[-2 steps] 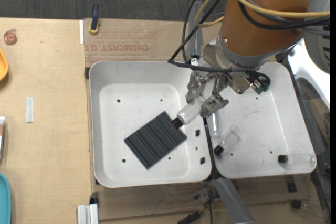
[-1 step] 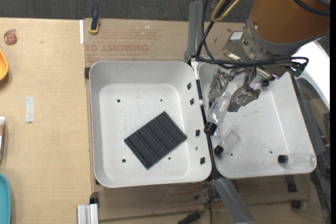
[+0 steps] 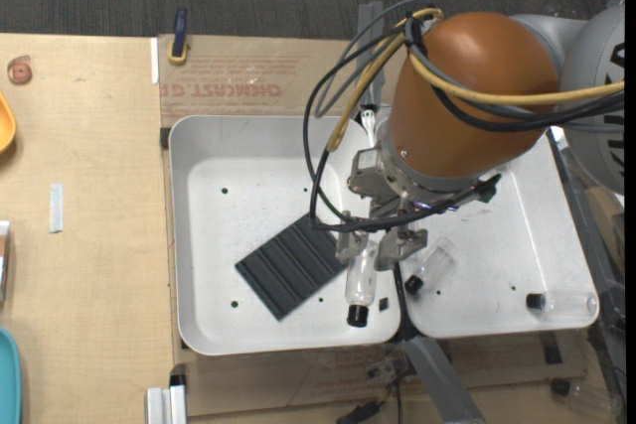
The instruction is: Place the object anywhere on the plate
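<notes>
Clear plastic with a black cap: that is the vial [image 3: 358,287] you want. It lies in the left bin [image 3: 199,130], at its near right corner, directly under the gripper [image 3: 376,253] and pointing cap-down toward the front rim. The orange wrist blocks the view of the tool, so you cannot tell whether the gripper is spread or closed, nor whether it has any hold on the vial. Treat the vial as unheld.

Judge the task as not yet done. The dark ribbed plate [image 3: 288,268] lies skewed on the left bin's floor with nothing on it, and the vial lies just beside its right corner, apart from it or barely touching. What is left is a sure grip, a short carry to the left and a release over the ribs.

For room, you have open white floor left of and behind the plate. The tight side is the right, where the vial sits near the bin's right wall and front rim. Just over that wall, in the right bin [image 3: 566,243], lies a second clear piece [image 3: 429,265], and a smaller one [image 3: 540,302] sits near the far corner
</notes>
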{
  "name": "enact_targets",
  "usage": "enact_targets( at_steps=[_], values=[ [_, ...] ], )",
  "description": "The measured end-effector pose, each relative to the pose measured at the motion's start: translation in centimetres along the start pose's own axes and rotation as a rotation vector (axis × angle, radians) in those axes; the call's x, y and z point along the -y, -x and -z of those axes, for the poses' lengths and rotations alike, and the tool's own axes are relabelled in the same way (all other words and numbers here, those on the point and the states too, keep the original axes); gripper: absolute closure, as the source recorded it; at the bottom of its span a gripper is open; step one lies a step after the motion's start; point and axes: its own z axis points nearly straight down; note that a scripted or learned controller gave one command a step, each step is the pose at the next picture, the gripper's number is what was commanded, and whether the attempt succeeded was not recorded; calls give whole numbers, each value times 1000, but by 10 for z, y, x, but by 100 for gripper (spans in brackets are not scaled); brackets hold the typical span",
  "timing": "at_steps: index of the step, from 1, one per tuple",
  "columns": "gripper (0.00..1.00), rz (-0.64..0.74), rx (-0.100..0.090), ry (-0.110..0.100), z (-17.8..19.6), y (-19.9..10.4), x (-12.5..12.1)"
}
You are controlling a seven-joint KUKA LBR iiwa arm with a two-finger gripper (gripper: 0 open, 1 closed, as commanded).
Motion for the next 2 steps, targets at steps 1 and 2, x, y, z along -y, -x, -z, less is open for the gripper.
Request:
enact_targets(
  at_steps=[1, 2],
  values=[
    [100, 44, 2, -1, 12, 111, -9],
    [0, 44, 2, -1, 12, 110, -9]
  ],
)
